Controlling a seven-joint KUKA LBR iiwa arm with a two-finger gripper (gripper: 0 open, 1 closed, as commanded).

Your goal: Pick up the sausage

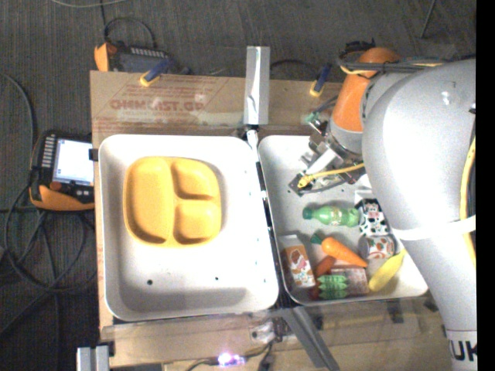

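The sausage is a short reddish-brown piece lying near the front of the right bin, wedged between a small red-labelled box and a carrot. My gripper hangs over the back part of the same bin, well behind the sausage and apart from it. A thin yellow-and-black piece shows just under the wrist. The broad grey arm covers the right side of the bin.
A green bottle lies between gripper and sausage. A banana, a green packet and patterned cups crowd the front right. The left bin holds a yellow divided tray.
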